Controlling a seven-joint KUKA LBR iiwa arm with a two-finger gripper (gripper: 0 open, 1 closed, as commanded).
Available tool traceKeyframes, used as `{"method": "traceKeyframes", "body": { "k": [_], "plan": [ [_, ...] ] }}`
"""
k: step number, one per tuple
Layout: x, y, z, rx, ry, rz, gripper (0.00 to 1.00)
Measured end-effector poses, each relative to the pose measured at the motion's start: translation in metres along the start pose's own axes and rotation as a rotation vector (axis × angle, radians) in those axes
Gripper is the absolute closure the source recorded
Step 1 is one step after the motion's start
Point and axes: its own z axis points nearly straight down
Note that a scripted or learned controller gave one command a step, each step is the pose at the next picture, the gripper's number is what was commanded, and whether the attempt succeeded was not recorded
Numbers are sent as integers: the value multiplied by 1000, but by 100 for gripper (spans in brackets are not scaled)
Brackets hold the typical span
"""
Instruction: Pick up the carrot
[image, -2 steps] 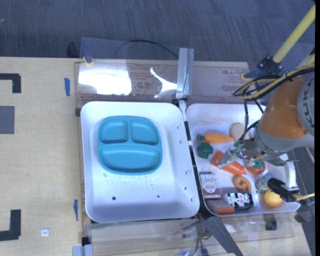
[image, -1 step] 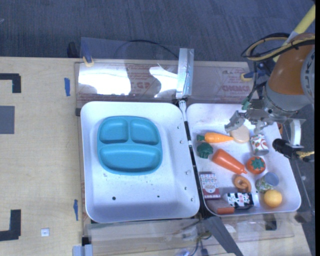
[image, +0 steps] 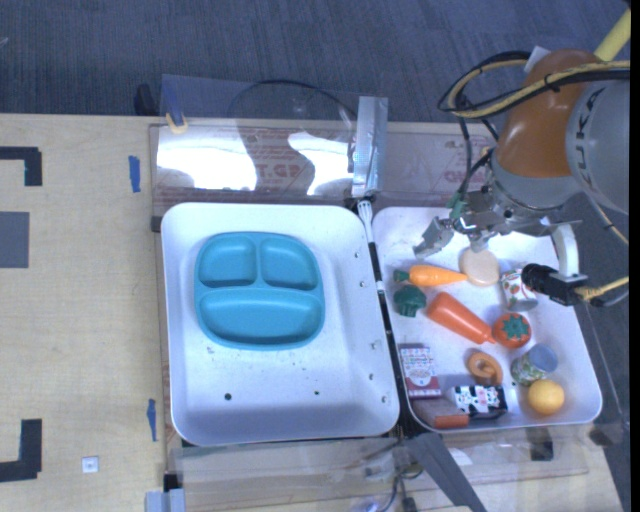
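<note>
The carrot (image: 438, 275) is a small orange toy with a green top. It lies on its side near the back left of the right bin (image: 590, 395), green end pointing left. My gripper (image: 458, 232) hangs over the back of that bin, just behind the carrot and apart from it. Its fingers stand open with nothing between them. A cream egg-shaped toy (image: 481, 266) sits just right of the carrot, under the gripper's right side.
The right bin also holds a larger orange cone-shaped toy (image: 458, 316), a green broccoli piece (image: 408, 299), a tomato (image: 513, 329), a doughnut (image: 484, 365), a yellow ball (image: 546, 397) and small cartons (image: 418, 368). The left bin (image: 200, 400) holds a blue divided plate (image: 261, 289).
</note>
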Motion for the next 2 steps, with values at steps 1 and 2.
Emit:
{"method": "traceKeyframes", "body": {
  "k": [1,2],
  "plan": [
    [-33,-34,98,1,0,-232,0],
    [-25,13,99,-2,-2,-492,0]
  ]
}}
